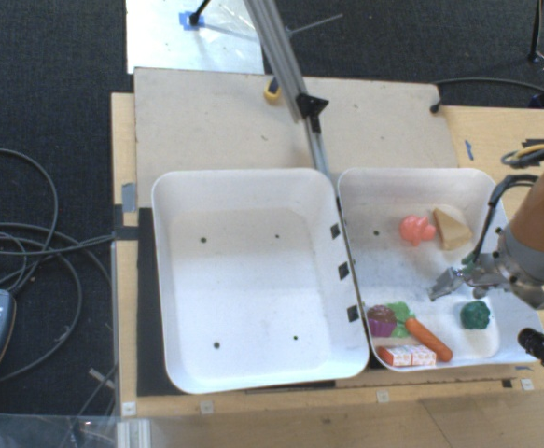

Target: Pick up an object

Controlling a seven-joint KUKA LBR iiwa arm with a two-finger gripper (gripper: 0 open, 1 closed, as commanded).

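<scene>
In right bin (365, 203), fingers (446, 285) over floor, nr broccoli (475, 315)

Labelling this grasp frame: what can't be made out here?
- Gripper: small and blurred in the camera view; open or shut unclear.
- Arm: cut off by the right edge.
- Purple toy: partly hidden by the bin wall; kind unclear.
- Box: print too small to read.
</scene>
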